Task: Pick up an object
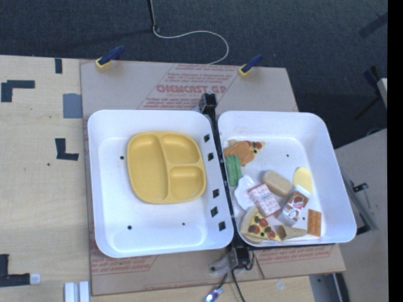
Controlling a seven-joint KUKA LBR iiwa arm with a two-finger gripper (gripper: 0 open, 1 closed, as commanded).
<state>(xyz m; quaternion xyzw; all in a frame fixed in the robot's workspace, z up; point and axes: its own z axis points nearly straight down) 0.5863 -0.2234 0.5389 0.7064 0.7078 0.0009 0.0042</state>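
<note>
Camera view:
Right bin (pixel 318 128): toy food heaped toward its near side, ready for picking, including a pizza slice (pixel 261 225) and a bread roll (pixel 277 182).
Left bin (pixel 104 128): yellow divided plate (pixel 166 167), likely the drop-off.
Hand: can't tell its state from here.

A dark blue-grey carpet (pixel 283 17) covers the floor across the top of the camera view and runs down its right side. A thin white cable (pixel 189 33) lies on it in a loose loop. Below the carpet sits a pale wooden bench top (pixel 38 187), with several dark angular marks (pixel 63 148) on its left part. A brown cardboard sheet (pixel 182 87) with red lettering lies flat on the bench. A left clamp (pixel 109 56) and a right clamp (pixel 250 63), both blue and yellow, grip its far edge. Black cables (pixel 236 275) trail off the near edge. A pale slanted surface (pixel 371 168) stands at the right. The light is soft and even.
</note>
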